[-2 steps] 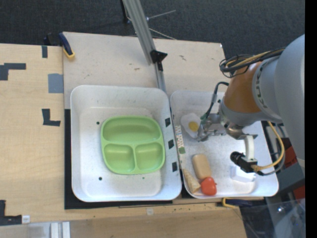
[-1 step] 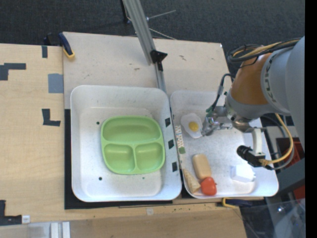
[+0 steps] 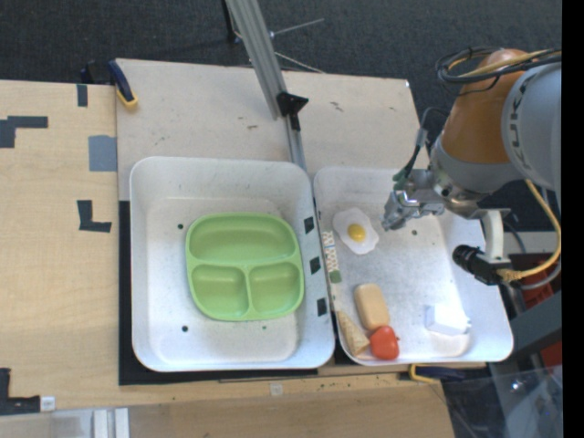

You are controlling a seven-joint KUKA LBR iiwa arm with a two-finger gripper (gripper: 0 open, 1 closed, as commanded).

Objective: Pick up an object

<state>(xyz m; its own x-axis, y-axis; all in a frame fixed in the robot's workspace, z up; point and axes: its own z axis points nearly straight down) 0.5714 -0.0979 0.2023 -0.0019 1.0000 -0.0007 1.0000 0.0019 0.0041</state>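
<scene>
My gripper (image 3: 396, 215) hangs over the right bin (image 3: 474, 245), near its back left part, just right of a toy fried egg (image 3: 355, 233). I see nothing held between its tips. Further forward in the same bin lie a tan bread-like block (image 3: 370, 304), a red tomato (image 3: 384, 342) and a wedge-shaped crust piece (image 3: 352, 332) against the left wall. A pale translucent object (image 3: 446, 320) rests near the bin's front right corner.
The left bin (image 3: 155, 245) holds a green divided plate (image 3: 245, 265). A metal pole (image 3: 260, 48) slants down to the seam between the bins. The arm's grey body with orange band (image 3: 497, 121) and cables (image 3: 538, 263) crowd the right bin's right side.
</scene>
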